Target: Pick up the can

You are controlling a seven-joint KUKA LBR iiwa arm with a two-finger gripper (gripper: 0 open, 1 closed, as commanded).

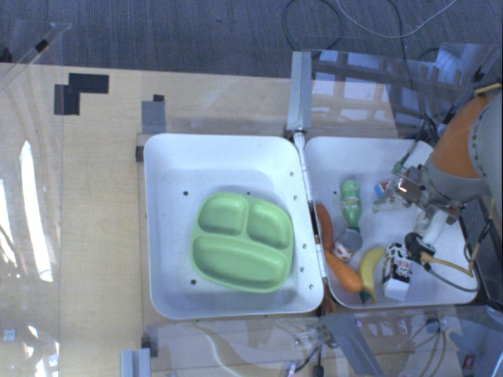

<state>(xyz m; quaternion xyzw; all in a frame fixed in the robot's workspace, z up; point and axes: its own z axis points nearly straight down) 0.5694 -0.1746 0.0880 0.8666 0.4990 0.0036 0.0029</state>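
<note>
Nearest you, an orange carrot (343, 270) lies just left of the yellow banana (371, 267). The small grey metal can (346, 243) sits behind the banana's left end. It is probably light, stiff and slick, so grip across its round sides. Beyond the banana to the right hangs the gripper (399, 187); you cannot tell whether it is open.

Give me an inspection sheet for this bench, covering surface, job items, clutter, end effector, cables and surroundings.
Surface: wooden bench bearing two white bins, left bin and right bin.
Job's things: a small can lies on its side in the right bin, beside the carrot.
Clutter: green divided plate in the left bin; green bottle, banana and small carton in the right bin.
End effector: end effector over the right bin's far side, apart from the can; finger state unclear.
Cables: black cables loop on the floor.
Surroundings: grey carpet; clear panels around the bench.
</note>
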